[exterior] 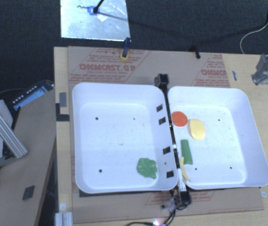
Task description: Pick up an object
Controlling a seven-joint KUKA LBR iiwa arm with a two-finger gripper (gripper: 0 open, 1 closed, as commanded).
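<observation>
Camera view shows you nothing picked yet: tool (pixel 267 69) waits far right, its grip state unclear; orange disc (pixel 179 119) lies untouched.

Foil sheet (pixel 95 12) on dark floor, yellow clamp (pixel 125 55) at cardboard edge, aluminium rail (pixel 4 131) left

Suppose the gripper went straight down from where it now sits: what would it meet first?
Probably the bare bench board right of the right bin, not a bin. The gripper sits beyond that bin's far right corner, though depth is unclear.
</observation>
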